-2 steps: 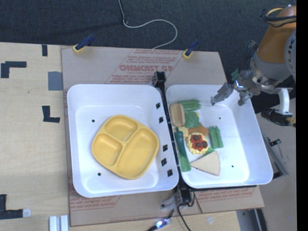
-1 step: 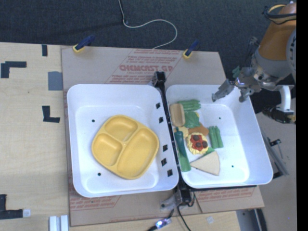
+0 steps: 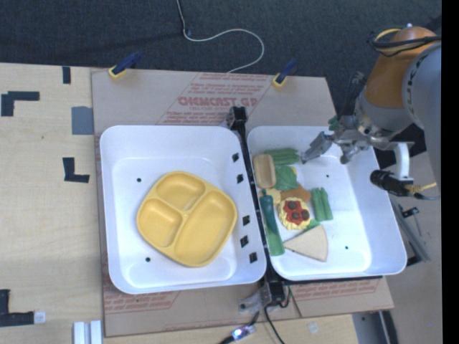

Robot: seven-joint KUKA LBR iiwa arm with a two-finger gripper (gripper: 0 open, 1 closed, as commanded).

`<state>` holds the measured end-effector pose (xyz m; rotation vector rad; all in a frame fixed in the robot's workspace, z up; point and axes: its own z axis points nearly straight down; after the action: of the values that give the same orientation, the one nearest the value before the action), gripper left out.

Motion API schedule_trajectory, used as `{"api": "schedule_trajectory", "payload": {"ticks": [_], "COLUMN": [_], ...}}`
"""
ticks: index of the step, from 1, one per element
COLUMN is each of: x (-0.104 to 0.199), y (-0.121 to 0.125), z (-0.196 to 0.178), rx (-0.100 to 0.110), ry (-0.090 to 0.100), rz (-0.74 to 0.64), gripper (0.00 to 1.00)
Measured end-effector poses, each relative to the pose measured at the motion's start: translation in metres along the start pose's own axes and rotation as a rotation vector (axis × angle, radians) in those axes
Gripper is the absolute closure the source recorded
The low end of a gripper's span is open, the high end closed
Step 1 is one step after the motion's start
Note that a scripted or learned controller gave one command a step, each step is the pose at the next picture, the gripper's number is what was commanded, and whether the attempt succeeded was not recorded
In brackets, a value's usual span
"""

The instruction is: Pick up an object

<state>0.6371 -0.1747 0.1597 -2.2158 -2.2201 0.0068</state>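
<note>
The right bin (image 3: 373, 228) holds a cluster of toy food near its left wall: a tan bun-like piece (image 3: 265, 170), green pieces (image 3: 284, 155) behind it, a long dark green piece (image 3: 271, 224), a small green block (image 3: 320, 203), a pizza slice with red dots (image 3: 295, 212) and a beige wedge (image 3: 310, 244). My gripper (image 3: 330, 149) hangs over the back of the right bin, just right of the green pieces. Its fingers are spread apart with nothing between them.
A yellow sectioned plate (image 3: 187, 218) lies in the left bin (image 3: 118, 156). Both bins rest on a cardboard sheet (image 3: 208, 99) held by a yellow clamp (image 3: 123, 65) and a blue clamp (image 3: 285, 71). A white cable (image 3: 222, 34) loops behind. The arm's orange band (image 3: 391, 77) is at the right.
</note>
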Motion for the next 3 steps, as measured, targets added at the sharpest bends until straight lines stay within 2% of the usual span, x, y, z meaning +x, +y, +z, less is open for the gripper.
{"api": "schedule_trajectory", "payload": {"ticks": [1, 2, 3], "x": [0.001, 0.003, 0.006], "y": [0.0, 0.002, 0.005], "z": [0.065, 0.072, 0.058], "rx": [0.0, -0.009, -0.017], "ry": [0.0, 0.0, 0.004], "rz": [0.0, -0.001, -0.003], "gripper": [0.0, 0.0, 1.0]}}
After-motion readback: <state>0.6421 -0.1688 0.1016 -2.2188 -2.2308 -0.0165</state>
